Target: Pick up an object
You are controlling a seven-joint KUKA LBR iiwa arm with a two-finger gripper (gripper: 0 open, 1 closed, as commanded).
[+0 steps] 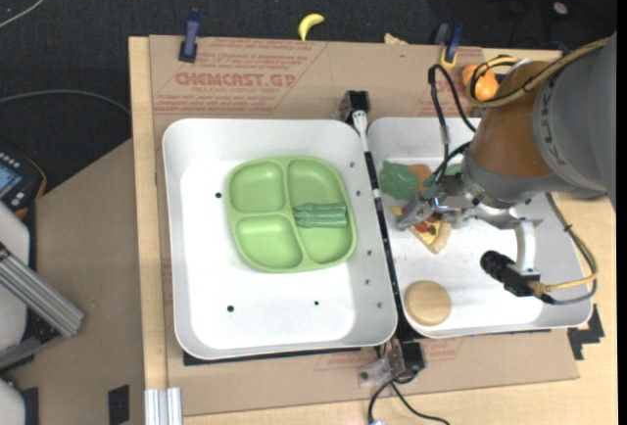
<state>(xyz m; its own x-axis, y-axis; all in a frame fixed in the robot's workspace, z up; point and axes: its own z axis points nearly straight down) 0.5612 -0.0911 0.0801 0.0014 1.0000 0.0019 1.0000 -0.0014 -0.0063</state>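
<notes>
One fixed camera hung above the tabletop (245, 70), looking down at a slant on both bins (196, 247), fairly close in.

The arm (549, 134) hides the right bin's (470, 306) upper part (objects beneath indistinct).

Arm (549, 129) reaching leftward, pincer (423, 210) lowered

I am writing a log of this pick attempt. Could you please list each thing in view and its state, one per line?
Green four-compartment plastic plate: flat in the left white bin.
Pale green ridged piece: lying on the plate.
Round tan bun-like object: resting in the right white bin, near front edge.
Green soft object: in the right bin, beside the gripper.
Gripper: low in the right bin, over small items.
</notes>
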